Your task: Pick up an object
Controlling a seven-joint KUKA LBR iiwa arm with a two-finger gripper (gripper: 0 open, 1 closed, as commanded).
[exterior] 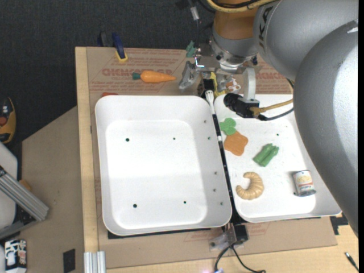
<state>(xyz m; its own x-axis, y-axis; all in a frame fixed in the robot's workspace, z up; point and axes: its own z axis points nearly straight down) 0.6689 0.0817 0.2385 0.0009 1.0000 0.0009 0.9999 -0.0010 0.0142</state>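
- Jaws: their state cannot be told, because the wrist housing and cabling cover the gripper (pixel 211 83) from above; nothing is seen held by it
- Gripper position: at the far edge of the two bins, over the seam where the left bin (pixel 114 152) meets the right bin (pixel 284 212)
- Pick candidates all lie in the right bin: a green piece (pixel 228 125) touching an orange piece (pixel 235 144) near the seam, a green vegetable (pixel 265 154) toward the middle, a croissant (pixel 251 185) near the front, and a small can (pixel 303 182) at the right
- Judgement: the green and orange pieces are nearest the gripper, but they touch each other and sit just beside the bin wall, which leaves little room for a finger on the left side
- Judgement: the croissant, the green vegetable and the can each lie apart from their neighbours, with open floor around them, and so allow a cleaner descent
- A carrot (pixel 154 77) lies outside the bins on the cardboard base (pixel 91 84), far left of the gripper, near a blue and yellow clamp (pixel 119 47)
- A black cable (pixel 244 107) hangs over the far part of the right bin and could foul a low approach there
- Step in hand, as judged: no object has been lifted yet
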